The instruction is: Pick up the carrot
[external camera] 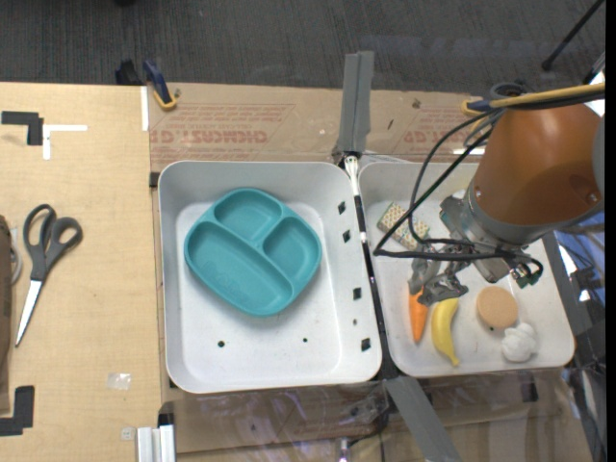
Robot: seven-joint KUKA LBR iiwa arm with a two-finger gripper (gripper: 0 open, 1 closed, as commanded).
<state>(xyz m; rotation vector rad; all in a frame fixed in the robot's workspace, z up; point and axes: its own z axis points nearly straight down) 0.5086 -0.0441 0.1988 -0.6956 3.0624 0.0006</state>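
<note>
Orange and small, the carrot (417, 318) is seen in the right bin (549, 356), touching the banana (445, 328) on its right side, and the gripper (435, 283) is placed directly above its top end. Whether the gripper is open or closed cannot be told, because cables and the wrist hide it. The banana may be caught or pushed together with the carrot, since almost no free space is left between them.
</note>
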